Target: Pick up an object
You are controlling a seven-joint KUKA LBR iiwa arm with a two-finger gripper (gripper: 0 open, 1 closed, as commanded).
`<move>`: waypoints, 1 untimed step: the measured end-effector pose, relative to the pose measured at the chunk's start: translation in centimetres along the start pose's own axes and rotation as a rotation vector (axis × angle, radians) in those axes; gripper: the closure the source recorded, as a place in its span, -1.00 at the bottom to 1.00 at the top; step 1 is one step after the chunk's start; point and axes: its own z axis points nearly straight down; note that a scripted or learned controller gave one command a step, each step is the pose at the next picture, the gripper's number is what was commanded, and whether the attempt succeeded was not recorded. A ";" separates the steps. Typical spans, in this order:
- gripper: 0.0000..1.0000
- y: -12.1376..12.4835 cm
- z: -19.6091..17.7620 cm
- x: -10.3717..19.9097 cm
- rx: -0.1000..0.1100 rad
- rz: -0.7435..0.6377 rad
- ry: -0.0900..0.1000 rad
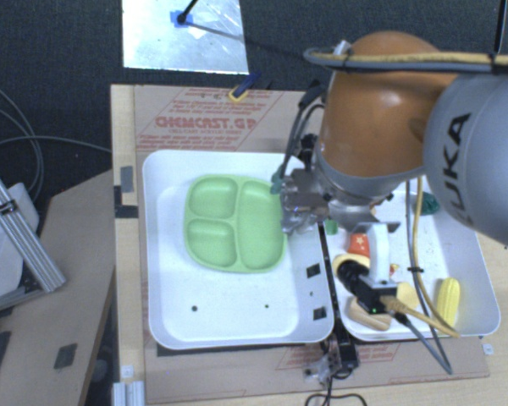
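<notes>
A pale green plastic plate (234,224), a rounded square moulded into three smooth compartments, lay flat in the far half of the left shallow white bin (229,307). Two of its compartments sat stacked on the left and one long compartment ran down the right. The bin had a glossy floor, rounded corners and a couple of small dark specks on its near part.

The grey and orange arm (381,117), with its bulging orange band, hung over the divide between the bins and hid much of the right shallow white bin (483,311). In that bin a yellow ribbed oblong piece (448,299) lay at the near right, and a small orange-red item (359,244) lay close to the divide, partly hidden.

The metal two-finger gripper (298,210) sat low at the plate's right rim, just beside or touching it; which could not be told. Whether it was open or closed could not be told either, and nothing was seen in its grasp.

Both bins rested on a brown cardboard sheet (207,121) with red lettering.
</notes>
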 end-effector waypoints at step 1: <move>1.00 0.0 12.4 4.9 0.006 -0.001 -0.002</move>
